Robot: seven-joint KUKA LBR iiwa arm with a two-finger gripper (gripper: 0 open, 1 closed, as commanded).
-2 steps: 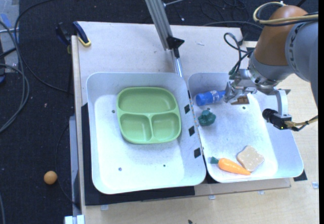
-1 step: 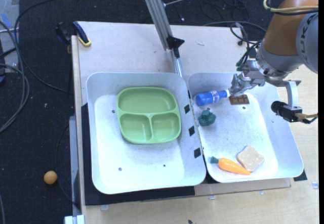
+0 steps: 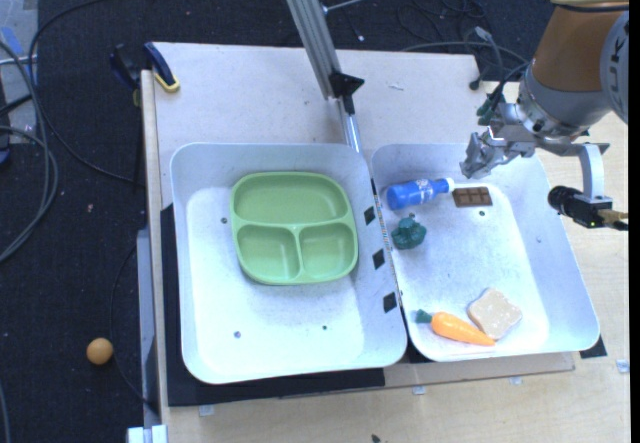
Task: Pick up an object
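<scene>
Gripper (image 3: 478, 157) hovers over the far edge of the right bin (image 3: 560, 261), and whether its jaws are spread or pressed together I cannot tell at this angle; nothing shows between them. Just below the jaws, toward the camera, lies a small brown chocolate bar (image 3: 472, 197), flat and ridged, probably too low to pinch cleanly. Beside it, off to the jaws' left in the view, rests a blue bottle (image 3: 416, 193) on its side, smooth and round, with a pale cap end. I judge the bottle the better target: come down centred on its body, jaws across the short width, so it cannot roll out. A teal lumpy toy (image 3: 408, 232) sits nearer the camera than the bottle, soft-looking and irregular. Well away from the jaws, at the bin's near end, lie an orange carrot (image 3: 461, 328), tapered and glossy, and a tan slice of bread (image 3: 495, 313), squarish and matte. The left bin (image 3: 200, 331) holds a pale green divided plate (image 3: 295, 227), smooth plastic with three compartments.
</scene>
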